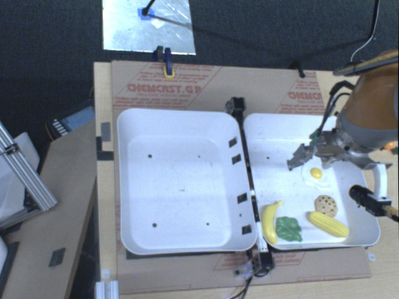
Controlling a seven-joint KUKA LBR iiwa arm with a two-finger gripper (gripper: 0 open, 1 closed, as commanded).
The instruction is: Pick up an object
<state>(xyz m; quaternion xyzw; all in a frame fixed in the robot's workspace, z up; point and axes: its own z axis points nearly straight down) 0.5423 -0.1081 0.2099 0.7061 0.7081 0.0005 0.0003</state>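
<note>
Near edge of right white plastic bin [368, 237]: yellow plastic banana [270, 223], green leafy toy [288, 228], yellow corn cob [328, 223], round tan cookie [325, 204]. Further in, white fried egg with yellow yolk [316, 174] lies just below the grey claw [303, 157], apparently not touching. Can't tell if claw is parted or closed. Left white bin [128, 185] beside it. Cardboard-covered counter [187, 86] beneath both.

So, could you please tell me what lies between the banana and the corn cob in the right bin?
In the camera view, a green leafy toy lies between the banana and the corn cob, touching the banana.
</note>
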